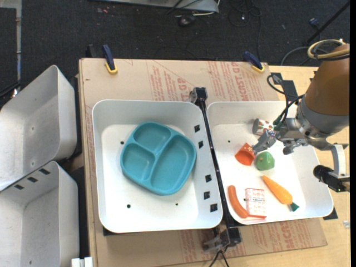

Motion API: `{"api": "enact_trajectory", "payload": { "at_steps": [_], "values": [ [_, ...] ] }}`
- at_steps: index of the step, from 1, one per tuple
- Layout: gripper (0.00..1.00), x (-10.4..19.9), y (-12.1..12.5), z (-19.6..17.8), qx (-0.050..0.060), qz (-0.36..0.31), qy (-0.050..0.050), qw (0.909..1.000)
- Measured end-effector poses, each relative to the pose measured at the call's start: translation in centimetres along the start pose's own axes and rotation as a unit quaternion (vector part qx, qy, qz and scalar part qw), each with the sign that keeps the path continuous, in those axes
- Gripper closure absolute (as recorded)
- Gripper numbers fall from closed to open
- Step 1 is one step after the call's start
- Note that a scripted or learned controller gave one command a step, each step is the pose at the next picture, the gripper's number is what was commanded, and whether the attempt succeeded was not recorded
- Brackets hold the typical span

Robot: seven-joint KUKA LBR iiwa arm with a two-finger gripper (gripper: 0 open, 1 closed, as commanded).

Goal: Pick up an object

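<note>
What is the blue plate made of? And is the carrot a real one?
The blue plate looks like smooth plastic: one even colour, moulded sections, soft sheen. The carrot is probably a plastic toy: flat bright orange with a neat green tip, though the picture cannot prove it.

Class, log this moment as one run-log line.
arm: over right bin | hand: above green ball | grasp: unclear | left bin: teal plate

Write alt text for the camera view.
A robot arm reaches from the right, its pincer just above a green ball in the right bin. The left bin holds a teal plate.
</note>
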State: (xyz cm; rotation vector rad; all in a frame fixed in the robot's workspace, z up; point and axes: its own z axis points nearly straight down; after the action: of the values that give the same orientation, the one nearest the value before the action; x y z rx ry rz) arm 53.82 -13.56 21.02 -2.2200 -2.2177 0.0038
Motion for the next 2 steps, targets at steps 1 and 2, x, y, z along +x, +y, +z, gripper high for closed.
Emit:
{"api": "enact_trajectory", "payload": {
  "at_steps": [1, 2],
  "values": [
    [0.0, -0.1, -1.0, 5.1, 0.0, 0.001, 0.0, 1.0],
    [0.0, -0.2, -0.6, 9.5, 0.0, 0.001, 0.0, 1.0]
  ]
}}
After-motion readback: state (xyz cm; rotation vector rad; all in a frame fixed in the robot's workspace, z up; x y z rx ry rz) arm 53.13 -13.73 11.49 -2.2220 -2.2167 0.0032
